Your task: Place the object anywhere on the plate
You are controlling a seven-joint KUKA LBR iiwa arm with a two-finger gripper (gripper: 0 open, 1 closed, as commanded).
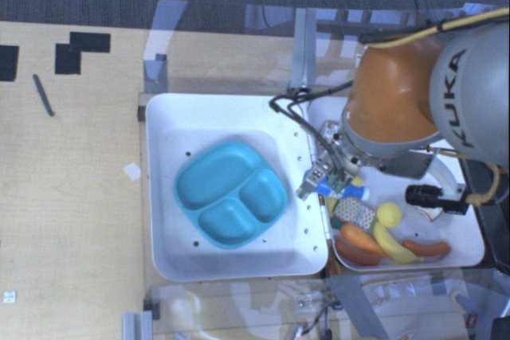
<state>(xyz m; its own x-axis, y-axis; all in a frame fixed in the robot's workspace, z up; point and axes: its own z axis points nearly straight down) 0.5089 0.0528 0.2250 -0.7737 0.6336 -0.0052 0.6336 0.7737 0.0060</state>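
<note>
Above the bench, seen from the single slanted camera, a blue divided plate (pixel 231 193) is shown lying in the left white bin (pixel 171 251), its three compartments bare; the grey-and-orange arm (pixel 406 91) is seen reaching in from the right, its gripper (pixel 317 177) poised at the seam between the two bins, just beside the plate's right edge; whether the fingers are open or closed cannot be told, since they are small and partly masked by the wrist; a small blue-and-white object (pixel 344 189) is seen right against the gripper's lower side, though a grasp cannot be confirmed; in the right bin (pixel 470 251) a speckled block (pixel 353 212), a yellow banana (pixel 390 233), a carrot (pixel 357 237) and a reddish sausage (pixel 426 248) are left crowded along the near wall; the plate is judged to lie directly to the gripper's left in the picture, so that a short sideways carry over the bin wall is all that the placement appears to require, provided the object is truly held.
</note>
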